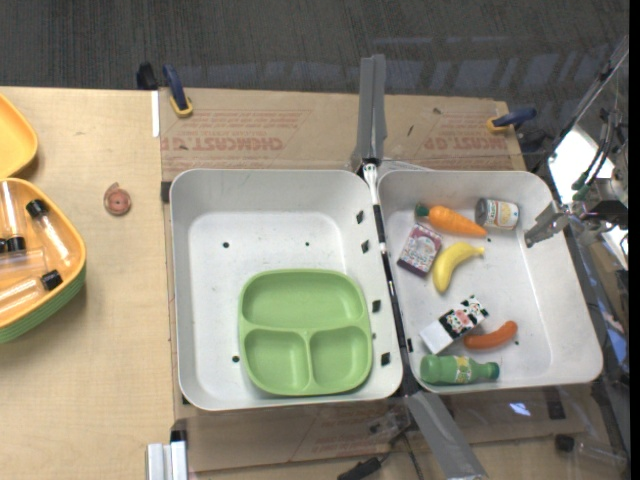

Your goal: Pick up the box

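Observation:
A small box (458, 322) with a black-and-white pattern and a white end lies tilted in the lower middle of the right bin (560, 353). Its right end touches an orange-red sausage-shaped toy (492, 336), and a green bottle (458, 370) lies just below it. Higher up, near the bin's left wall, a flat purple packet (419, 250) lies next to a banana (455, 262).
An orange carrot (452, 220) and a small can (498, 212) lie at the back of the right bin. A grey metal bracket (548, 228) pokes over that bin's right rim. The left bin (200, 268) holds a green divided plate (305, 331). Yellow trays (30, 258) sit far left.

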Tool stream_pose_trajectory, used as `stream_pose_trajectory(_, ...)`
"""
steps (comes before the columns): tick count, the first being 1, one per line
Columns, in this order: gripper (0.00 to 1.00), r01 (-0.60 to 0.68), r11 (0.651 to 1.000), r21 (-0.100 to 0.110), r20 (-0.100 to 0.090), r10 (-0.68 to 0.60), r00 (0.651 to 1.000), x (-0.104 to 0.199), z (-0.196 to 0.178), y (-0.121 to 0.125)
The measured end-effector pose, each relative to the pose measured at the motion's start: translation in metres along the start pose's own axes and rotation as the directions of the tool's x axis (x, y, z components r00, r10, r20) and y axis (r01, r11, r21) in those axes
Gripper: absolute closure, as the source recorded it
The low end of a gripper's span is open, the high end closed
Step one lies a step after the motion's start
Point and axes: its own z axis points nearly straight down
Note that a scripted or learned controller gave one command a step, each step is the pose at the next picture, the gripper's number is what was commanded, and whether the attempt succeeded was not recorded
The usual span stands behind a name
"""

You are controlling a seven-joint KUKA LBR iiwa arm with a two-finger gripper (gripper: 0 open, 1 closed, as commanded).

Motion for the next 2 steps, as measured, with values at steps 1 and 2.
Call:
stream_pose_trajectory(1, 0.0, 0.393, 0.92, -0.002, 0.001, -0.393, 0.92, 0.035, -0.004, 0.005)
stream_pose_trajectory(2, 0.0, 0.724, 0.69, -0.004, 0.005, -0.724, 0.69, -0.007, -0.007, 0.002)
